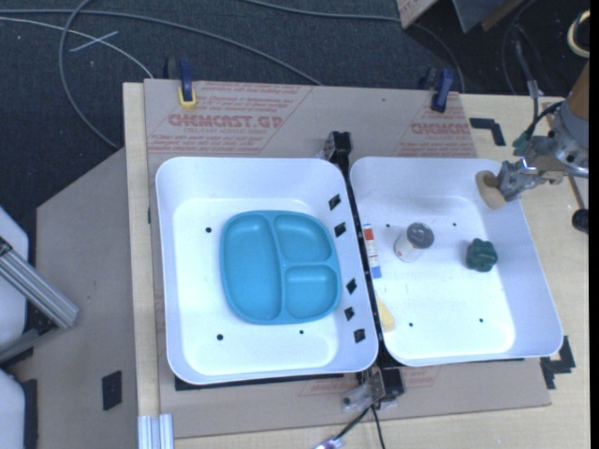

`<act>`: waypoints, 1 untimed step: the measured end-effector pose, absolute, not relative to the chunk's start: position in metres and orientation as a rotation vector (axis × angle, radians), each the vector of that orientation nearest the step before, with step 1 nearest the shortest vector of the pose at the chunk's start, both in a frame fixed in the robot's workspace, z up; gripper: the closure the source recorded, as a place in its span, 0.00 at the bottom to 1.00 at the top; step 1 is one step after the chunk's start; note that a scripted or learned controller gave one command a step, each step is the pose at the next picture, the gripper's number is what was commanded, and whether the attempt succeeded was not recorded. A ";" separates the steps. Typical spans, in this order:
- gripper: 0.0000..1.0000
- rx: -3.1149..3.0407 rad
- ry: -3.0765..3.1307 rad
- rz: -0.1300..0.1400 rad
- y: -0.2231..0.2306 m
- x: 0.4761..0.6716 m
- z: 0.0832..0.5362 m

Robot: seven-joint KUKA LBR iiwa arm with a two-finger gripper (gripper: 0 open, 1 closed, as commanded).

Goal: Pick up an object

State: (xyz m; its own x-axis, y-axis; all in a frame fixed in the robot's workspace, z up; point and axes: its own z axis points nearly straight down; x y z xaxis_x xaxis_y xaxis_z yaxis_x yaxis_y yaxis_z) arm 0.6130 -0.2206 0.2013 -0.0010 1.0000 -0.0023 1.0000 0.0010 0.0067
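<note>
A blue plate (280, 267) is sat in the left bin (178, 251); a green lump (482, 255) and small jar (413, 241) in the right bin (533, 325). Hand (513, 178) state can't be told.

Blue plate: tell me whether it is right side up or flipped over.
Right side up. The blue plate lies flat in the left bin, its three hollows facing the camera with raised dividers between them.

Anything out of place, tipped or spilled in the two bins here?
Nothing looks spilled or damaged. The blue divided plate lies flat in the left bin. In the right bin, a small grey-capped container appears to lie on its side, near a dark green lump. The gripper hovers at that bin's far right edge.
</note>
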 end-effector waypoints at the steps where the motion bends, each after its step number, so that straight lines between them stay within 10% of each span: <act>1: 1.00 2.215 2.217 0.006 -0.221 0.615 0.257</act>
State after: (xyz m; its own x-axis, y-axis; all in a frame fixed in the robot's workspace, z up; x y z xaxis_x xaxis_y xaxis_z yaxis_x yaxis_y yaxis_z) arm 0.6146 -0.2210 0.2566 -0.0012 1.0000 -0.0029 1.0000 0.0012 0.0082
